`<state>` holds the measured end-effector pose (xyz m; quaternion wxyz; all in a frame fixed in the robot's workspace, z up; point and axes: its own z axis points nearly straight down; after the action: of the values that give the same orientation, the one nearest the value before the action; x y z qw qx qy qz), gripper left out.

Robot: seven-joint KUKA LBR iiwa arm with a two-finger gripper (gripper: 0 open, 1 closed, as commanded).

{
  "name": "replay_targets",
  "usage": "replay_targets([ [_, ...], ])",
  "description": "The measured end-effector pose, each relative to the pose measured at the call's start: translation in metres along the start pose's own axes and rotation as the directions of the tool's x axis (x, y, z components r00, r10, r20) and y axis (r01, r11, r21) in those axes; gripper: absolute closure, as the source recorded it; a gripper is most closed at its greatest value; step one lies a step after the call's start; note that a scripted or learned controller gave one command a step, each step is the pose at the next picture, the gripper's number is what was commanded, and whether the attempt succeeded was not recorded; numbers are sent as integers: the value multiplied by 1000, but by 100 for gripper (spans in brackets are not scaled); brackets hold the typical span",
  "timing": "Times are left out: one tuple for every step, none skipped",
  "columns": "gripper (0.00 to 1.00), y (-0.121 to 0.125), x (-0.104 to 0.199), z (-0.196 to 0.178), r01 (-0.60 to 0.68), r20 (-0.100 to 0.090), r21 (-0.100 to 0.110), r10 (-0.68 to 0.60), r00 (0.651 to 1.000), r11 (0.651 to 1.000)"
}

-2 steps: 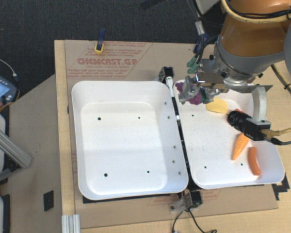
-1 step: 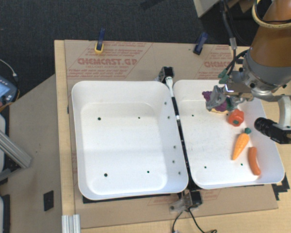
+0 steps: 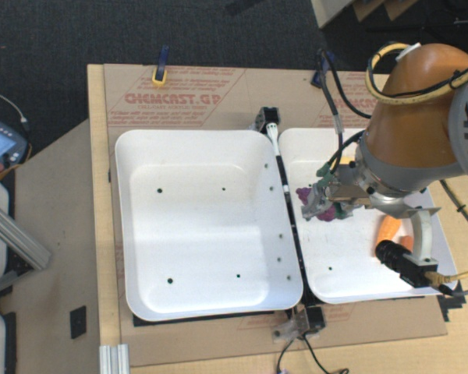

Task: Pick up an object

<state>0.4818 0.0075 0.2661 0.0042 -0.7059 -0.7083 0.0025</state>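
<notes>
Though an orange thing [image 3: 388, 228] and purple thing [image 3: 326, 213] share the right bin [image 3: 343, 271], any grip looks unclear.

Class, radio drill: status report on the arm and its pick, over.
Pincer over right bin, at purple thing. Grip unconfirmed. Orange thing lies apart, not in the way.

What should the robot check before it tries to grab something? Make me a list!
1. Things to grab in the right bin: ok, a purple object and an orange object lie there.
2. Gripper above that bin: ok.
3. Gripper close to the purple object: ok, right by it.
4. Gripper already holding something: cannot tell.
5. Orange object fully in sight: not ok, the arm hides part.
</notes>
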Motion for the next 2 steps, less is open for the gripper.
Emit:
replay_targets([
  [100, 38, 43, -48, 2, 1, -16, -2, 1000, 1000],
  [100, -4, 4, -33, -9, 3, -4, 9, 1000, 1000],
])
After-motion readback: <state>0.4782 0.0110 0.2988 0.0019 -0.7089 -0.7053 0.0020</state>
